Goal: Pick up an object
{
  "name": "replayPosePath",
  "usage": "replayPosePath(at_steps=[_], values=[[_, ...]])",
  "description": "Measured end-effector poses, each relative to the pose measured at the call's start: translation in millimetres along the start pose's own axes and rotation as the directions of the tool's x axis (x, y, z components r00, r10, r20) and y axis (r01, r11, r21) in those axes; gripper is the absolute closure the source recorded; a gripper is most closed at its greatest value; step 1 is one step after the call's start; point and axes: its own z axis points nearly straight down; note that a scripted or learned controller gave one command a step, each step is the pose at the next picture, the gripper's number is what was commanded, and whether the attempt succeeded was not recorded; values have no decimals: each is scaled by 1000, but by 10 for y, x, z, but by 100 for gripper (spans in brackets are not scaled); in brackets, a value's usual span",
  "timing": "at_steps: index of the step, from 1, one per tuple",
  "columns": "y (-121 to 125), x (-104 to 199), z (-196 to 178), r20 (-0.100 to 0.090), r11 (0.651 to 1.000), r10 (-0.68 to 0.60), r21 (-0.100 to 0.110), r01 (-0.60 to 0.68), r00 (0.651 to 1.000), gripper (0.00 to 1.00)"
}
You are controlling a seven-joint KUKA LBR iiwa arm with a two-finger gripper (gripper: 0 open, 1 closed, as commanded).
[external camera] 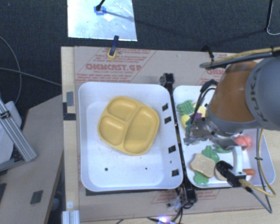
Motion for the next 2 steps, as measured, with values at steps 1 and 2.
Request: replayPosePath(at_steps=[1, 2], values=[[-42, 405, -949, 0, 1000, 2, -6, -2, 1000, 100], [-40, 393, -2021, 2, 1000, 6, -9, -6, 1000, 100]])
